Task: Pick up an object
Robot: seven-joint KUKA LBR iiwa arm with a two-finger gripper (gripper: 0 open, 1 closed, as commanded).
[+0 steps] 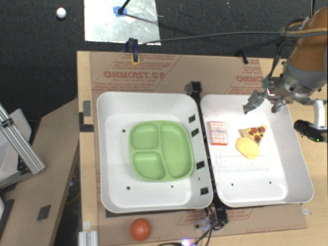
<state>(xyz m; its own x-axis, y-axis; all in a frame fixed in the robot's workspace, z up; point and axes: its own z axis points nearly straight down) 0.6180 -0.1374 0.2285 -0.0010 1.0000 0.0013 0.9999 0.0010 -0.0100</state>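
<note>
Gripper (265, 102) fingers hang spread apart and hold nothing, poised above the far edge of the right bin (292, 188), at the end of a grey arm (307, 55) with an orange band that reaches in from the right.

On the far left, a small white ball (61, 13) lies on the dark surface. Right of it, at the far side of the scene, a shiny silver sheet (120, 14) lies flat with a bit of blue tape on it. A brown cardboard base (154, 70) printed with red lettering sits under both bins, with a blue and yellow clamp (133, 52) at its far edge.

The left bin (110, 111) is white and shallow. A light green tray (161, 150) with three compartments rests in its middle. Near the front edge of the cardboard, outside that bin, sits an orange-red ball (140, 229).

Black clips (197, 132) run along the seam where the two bins meet.

In the right bin, three objects lie in its far half. A small white and red card or box (217, 132) lies close to the seam. Right of it is a toy pizza slice (253, 133), and a pale yellow rounded object (247, 148) lies touching the slice on its near side. All three sit nearer than the gripper and a little to its left, apart from the fingers.
</note>
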